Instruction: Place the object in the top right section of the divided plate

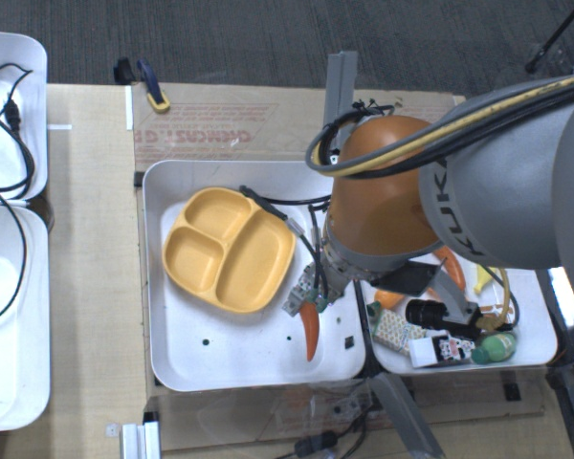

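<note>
Seeing gripper (307, 297) pinching toy carrot (310, 333) by top end; hangs tip-down beside divided plate (253, 266), handy for drop-in, I reckon.

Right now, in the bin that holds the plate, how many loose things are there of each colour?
Yellow: 1, the divided plate
Orange: 1, the carrot, lying just below the gripper
Total: 2 in view
</note>
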Robot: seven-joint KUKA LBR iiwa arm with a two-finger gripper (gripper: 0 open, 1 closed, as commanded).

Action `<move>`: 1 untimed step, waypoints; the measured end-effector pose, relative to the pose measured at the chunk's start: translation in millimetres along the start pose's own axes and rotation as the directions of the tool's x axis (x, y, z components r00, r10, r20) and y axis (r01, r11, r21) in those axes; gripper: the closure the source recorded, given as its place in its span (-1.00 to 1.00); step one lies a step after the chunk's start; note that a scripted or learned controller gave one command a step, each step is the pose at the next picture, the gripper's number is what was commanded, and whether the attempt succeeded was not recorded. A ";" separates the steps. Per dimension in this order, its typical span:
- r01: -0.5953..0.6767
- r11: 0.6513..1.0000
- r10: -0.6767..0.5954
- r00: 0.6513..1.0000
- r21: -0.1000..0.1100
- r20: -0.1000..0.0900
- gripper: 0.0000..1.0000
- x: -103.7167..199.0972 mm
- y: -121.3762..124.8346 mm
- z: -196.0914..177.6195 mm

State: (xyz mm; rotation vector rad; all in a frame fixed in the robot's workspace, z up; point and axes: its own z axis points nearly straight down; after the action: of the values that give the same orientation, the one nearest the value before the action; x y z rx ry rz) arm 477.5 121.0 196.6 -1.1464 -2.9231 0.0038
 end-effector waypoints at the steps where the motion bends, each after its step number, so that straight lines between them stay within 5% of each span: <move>1: 0.116 0.993 -0.116 0.993 -0.002 0.002 1.00 24.1 56.1 -78.4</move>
State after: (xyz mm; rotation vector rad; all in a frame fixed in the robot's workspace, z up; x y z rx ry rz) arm 498.2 178.7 274.9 -0.9752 -2.9868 0.0020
